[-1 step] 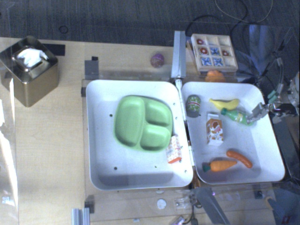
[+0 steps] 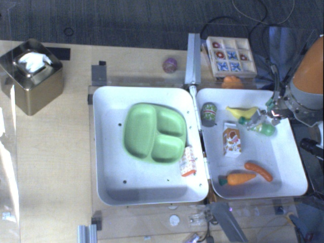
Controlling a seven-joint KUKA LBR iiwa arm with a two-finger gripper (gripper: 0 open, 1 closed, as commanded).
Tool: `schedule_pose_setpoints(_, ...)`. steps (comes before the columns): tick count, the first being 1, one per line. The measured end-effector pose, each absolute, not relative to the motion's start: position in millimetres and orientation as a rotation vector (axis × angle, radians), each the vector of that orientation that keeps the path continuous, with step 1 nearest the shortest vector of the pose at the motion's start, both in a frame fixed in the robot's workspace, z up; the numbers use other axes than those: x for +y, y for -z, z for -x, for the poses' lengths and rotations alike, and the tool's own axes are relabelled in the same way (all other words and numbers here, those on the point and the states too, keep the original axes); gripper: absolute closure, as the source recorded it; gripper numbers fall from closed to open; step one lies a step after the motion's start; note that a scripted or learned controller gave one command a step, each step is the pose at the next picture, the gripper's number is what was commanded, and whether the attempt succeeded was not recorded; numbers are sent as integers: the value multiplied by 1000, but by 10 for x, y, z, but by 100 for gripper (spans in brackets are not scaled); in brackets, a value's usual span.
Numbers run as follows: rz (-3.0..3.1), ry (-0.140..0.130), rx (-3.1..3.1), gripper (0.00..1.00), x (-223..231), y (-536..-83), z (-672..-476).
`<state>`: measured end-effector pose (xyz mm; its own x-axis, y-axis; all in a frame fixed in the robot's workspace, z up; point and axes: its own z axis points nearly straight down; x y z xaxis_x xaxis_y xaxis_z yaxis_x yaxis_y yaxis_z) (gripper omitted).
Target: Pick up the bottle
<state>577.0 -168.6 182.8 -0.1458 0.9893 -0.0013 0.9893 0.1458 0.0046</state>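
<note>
One green bottle [image 2: 262, 129] near right bin's [image 2: 298, 186] far edge, gripper [image 2: 264, 116] state unclear.

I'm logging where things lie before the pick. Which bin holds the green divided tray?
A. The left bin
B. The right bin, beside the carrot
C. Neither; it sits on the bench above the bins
A. The green divided tray lies in the left bin, while the carrot lies in the right bin.
</note>
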Motion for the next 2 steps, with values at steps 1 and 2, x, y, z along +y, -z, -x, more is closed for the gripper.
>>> schedule_pose_setpoints(1,-2242,-7,2192,0,-1848,-1704,-6051)
schedule_pose_setpoints(2,-2054,-7,2367,0,-1949,-879,-6088)
